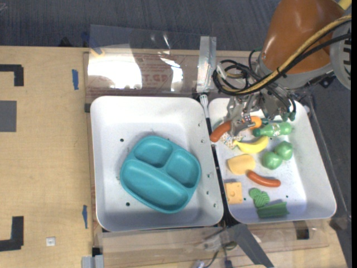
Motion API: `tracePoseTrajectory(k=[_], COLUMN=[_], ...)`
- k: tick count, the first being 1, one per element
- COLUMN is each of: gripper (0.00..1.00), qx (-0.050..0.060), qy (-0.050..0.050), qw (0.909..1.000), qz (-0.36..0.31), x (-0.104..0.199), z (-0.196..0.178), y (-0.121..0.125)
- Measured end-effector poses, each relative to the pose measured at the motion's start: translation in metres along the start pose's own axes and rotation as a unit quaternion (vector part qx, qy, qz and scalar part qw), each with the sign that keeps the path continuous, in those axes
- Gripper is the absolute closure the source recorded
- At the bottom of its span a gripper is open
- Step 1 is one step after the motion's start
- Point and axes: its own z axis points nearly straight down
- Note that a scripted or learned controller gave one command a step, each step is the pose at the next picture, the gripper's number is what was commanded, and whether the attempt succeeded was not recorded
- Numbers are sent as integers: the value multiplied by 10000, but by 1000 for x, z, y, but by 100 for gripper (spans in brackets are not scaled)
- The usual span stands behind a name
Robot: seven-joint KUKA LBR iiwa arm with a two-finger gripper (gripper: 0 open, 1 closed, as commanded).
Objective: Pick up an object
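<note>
the claw (241,121) hangs low at the 11 o'clock corner of the right bin (318,200), just above a banana (252,145) and beside a carrot (221,130); whether it is spread or pinching, i cannot tell. a sausage (263,178) lies toward 6 o'clock. the left bin (106,116) holds a teal tray (160,173).

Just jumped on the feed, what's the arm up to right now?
The arm's end effector is down in the right bin, at its far left corner among the toy food, right by the banana and an orange sausage-like piece. I cannot tell whether anything is gripped. The left bin holds a teal divided plate.
</note>
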Motion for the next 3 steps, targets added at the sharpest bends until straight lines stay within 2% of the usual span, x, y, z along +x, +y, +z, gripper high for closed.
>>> tracePoseTrajectory(k=[1, 3], gripper=[100, 100], qx=[2, 14], qy=[-11, -103], qw=[10000, 9999], qz=[-5, -26], x=[-1, -6], z=[-8, -32], y=[1, 3])
